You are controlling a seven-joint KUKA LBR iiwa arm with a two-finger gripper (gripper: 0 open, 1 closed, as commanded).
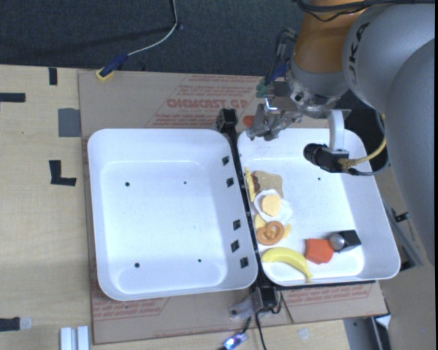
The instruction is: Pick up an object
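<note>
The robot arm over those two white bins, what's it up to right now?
The arm's pincer hangs over the far left corner of the right bin, with nothing visibly held. The toy food lies nearer the front: a fried egg, a pretzel-like piece, a banana and a red block. The left bin sits alongside. No pickup has happened yet.

White bins point(102, 148); yellow banana point(287, 261); orange-red block point(319, 251).

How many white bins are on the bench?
2. The left bin sits toward the view's left; the right bin sits beside it, holding the small objects, with the gripper over its far corner.
</note>
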